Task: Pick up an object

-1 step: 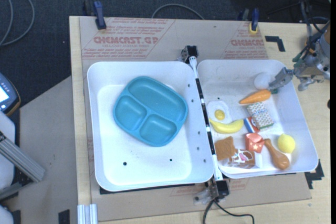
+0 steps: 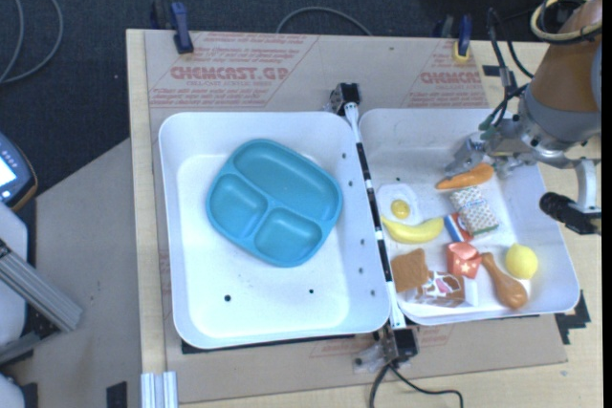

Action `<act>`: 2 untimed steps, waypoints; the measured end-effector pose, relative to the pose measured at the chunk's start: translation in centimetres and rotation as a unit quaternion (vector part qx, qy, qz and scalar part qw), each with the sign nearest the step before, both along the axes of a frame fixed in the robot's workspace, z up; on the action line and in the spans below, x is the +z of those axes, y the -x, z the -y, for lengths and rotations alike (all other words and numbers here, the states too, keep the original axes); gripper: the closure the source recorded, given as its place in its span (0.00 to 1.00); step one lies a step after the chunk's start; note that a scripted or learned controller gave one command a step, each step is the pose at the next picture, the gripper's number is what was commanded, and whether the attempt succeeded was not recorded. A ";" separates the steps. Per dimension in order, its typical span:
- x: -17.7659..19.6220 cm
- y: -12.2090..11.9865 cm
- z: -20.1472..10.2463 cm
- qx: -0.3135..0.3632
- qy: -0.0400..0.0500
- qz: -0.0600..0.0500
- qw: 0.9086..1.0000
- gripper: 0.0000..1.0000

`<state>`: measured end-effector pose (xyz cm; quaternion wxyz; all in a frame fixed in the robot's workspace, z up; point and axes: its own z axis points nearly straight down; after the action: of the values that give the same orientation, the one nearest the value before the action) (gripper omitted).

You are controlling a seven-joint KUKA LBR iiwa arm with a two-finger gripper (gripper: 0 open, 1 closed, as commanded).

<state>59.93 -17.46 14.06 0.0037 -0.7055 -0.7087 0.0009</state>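
My gripper (image 2: 485, 151) hangs low over the back of the right bin (image 2: 421, 134), under the grey wrist and orange band. An orange carrot (image 2: 466, 177) lies just in front of and below it, close to the gripper; I cannot tell if they touch. Further forward in the same bin lie a patterned packet (image 2: 475, 208), a fried egg (image 2: 400, 205), a banana (image 2: 414, 229), a slice of toast (image 2: 409, 268), a red piece (image 2: 463, 259), a yellow lemon (image 2: 521, 260) and a brown drumstick (image 2: 504, 280).
The left bin (image 2: 191, 282) holds a blue divided plate (image 2: 275, 203) at its middle. A black clip (image 2: 346, 96) sits where the two bins meet at the back. Cables run along the bench's back right corner near the arm.
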 end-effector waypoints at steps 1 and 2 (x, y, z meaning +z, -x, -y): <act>-5.4 7.7 -1.0 -0.003 0.006 0.010 1.000 0.00; -5.5 12.1 -0.2 -0.004 0.002 0.003 1.000 0.00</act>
<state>47.80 -17.24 8.57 0.0006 -0.7080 -0.7062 0.0000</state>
